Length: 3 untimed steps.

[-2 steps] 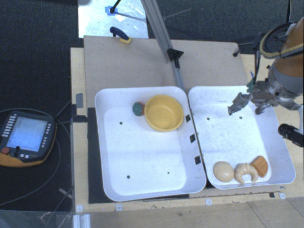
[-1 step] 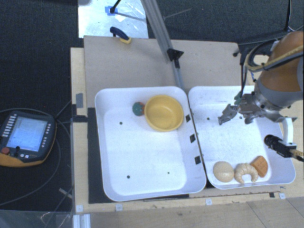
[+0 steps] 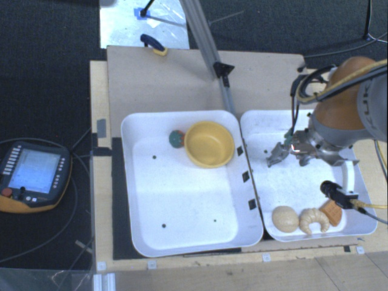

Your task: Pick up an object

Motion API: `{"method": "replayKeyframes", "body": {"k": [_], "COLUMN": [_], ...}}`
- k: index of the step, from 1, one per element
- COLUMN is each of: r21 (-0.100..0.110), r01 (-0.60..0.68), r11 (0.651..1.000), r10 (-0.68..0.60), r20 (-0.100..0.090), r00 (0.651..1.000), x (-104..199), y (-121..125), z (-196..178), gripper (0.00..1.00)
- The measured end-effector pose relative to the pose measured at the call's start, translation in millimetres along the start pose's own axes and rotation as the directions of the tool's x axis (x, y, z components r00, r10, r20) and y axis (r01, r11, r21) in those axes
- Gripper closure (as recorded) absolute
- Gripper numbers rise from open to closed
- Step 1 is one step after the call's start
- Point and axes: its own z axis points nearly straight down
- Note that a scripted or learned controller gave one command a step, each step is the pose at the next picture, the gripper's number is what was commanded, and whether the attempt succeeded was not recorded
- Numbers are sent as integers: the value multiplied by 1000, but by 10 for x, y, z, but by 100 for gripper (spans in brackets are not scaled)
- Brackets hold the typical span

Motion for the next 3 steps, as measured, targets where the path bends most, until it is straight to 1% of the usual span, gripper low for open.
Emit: {"method": "replayKeyframes", "body": {"k": [1,2,3], "r21": [-1,-5,-9], "r01": [0,-1,0], "r11": [1000,1000,1000], "r10": [0,1,0], "r20": [0,1,1], "r00": [1000,1000,1000], "x": [43,39,12], "y": [3,15,-32], "z": [424,301,-305], "gripper": [0,100,100]}}
